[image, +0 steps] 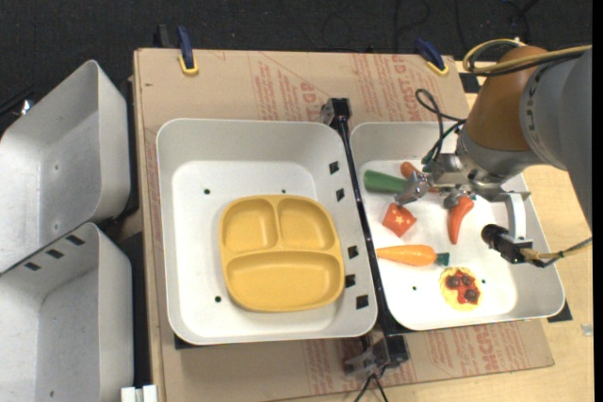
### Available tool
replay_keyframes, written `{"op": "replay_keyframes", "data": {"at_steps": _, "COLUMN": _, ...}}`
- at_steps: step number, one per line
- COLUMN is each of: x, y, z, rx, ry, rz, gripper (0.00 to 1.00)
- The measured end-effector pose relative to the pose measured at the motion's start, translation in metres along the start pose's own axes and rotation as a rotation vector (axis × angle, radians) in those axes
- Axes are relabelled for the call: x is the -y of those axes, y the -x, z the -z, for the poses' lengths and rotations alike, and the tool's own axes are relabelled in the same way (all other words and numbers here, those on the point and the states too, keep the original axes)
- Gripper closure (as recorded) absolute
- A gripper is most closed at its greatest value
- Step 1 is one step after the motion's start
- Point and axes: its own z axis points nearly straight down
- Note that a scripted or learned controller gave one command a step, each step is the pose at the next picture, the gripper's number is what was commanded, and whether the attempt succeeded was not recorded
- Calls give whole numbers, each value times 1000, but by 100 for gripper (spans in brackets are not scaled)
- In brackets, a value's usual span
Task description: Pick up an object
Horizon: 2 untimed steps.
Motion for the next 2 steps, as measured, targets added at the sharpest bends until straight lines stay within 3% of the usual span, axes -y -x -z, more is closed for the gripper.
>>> {"op": "replay_keyframes", "data": {"at_steps": 1, "x": -1, "y": 0, "z": 11, "rx": 1, "ry": 3, "rz": 0, "gripper": 100}}
{"op": "replay_keyframes", "data": {"at_steps": 2, "x": -8, "y": 7, "z": 70, "rx": 2, "ry": 8, "rz": 2, "gripper": 100}}
